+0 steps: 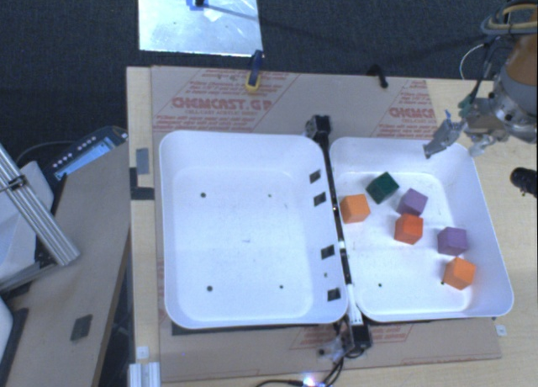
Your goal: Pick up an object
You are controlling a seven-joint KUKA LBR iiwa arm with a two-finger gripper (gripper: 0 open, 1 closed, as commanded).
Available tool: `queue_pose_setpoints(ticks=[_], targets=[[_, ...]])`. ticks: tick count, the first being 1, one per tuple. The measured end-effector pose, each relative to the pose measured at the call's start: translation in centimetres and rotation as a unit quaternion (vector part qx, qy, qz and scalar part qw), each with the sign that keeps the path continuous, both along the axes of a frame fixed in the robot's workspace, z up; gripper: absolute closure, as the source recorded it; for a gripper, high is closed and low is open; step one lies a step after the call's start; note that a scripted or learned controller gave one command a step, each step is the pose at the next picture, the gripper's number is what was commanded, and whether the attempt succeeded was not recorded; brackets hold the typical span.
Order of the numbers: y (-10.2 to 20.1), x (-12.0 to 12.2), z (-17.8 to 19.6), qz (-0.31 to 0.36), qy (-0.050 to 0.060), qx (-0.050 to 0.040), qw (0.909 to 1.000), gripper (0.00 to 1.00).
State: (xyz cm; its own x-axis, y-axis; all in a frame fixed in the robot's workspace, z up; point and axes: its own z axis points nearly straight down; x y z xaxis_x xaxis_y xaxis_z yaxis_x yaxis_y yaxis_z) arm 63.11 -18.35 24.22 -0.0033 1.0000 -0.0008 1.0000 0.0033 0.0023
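Observation:
Several small blocks lie in the right bin (492,209): a dark green one (383,187), an orange one (355,208), a purple one (413,202), a red-orange one (408,229), a second purple one (452,241) and another orange one (460,273). My gripper (461,143) hangs over the bin's far right corner, above and behind the blocks. Its two fingers are spread open with nothing between them. The nearest blocks are the green and the purple one, down and to the left of it.
The left bin (244,234) sits beside the right one, with a black hinged divider (332,225) between them. A shiny metal sheet (200,7) lies at the back left. A yellow clip (253,82) rests on the cardboard behind the bins.

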Motion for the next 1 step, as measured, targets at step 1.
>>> queue_pose_setpoints(ticks=[1], targets=[[-2.47, -5.49, -6.42, -0.003, 0.004, 0.0007, 1.0000, 0.00]])
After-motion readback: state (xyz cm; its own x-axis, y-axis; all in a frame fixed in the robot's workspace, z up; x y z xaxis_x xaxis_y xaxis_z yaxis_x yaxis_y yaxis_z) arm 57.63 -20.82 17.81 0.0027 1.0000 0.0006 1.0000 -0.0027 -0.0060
